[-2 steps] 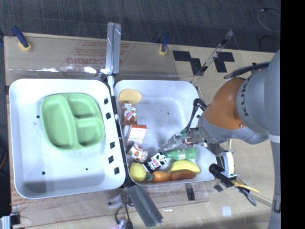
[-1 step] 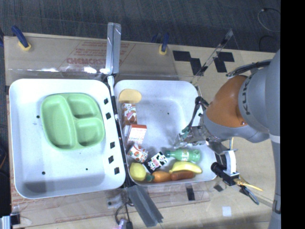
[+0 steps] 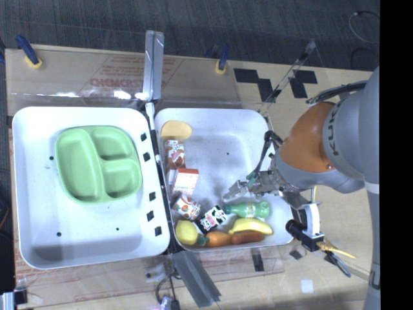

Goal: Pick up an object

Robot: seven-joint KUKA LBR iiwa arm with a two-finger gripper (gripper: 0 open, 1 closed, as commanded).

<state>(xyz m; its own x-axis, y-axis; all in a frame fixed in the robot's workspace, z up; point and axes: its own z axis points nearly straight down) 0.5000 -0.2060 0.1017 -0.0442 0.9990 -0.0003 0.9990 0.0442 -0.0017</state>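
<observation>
My gripper [image 3: 244,188] hangs low in the right bin [image 3: 226,134], reaching in from the right and sitting just above a green bottle [image 3: 248,209] that lies on its side. A banana [image 3: 251,226] lies in front of the bottle. Along the bin's front edge are a carrot [image 3: 218,239], a lemon [image 3: 186,232] and a small black-and-white cow toy [image 3: 213,218]. Up the left wall sit a round red-and-white pack [image 3: 187,206], a red-and-white box [image 3: 186,181], a small carton [image 3: 174,154] and a yellow item [image 3: 175,130]. I see nothing held in the gripper.
The left bin [image 3: 39,225] holds a green divided plate [image 3: 99,162]. The grey arm with its orange band [image 3: 310,150] fills the right side over the bench. The right bin's middle and back floor is bare white.
</observation>
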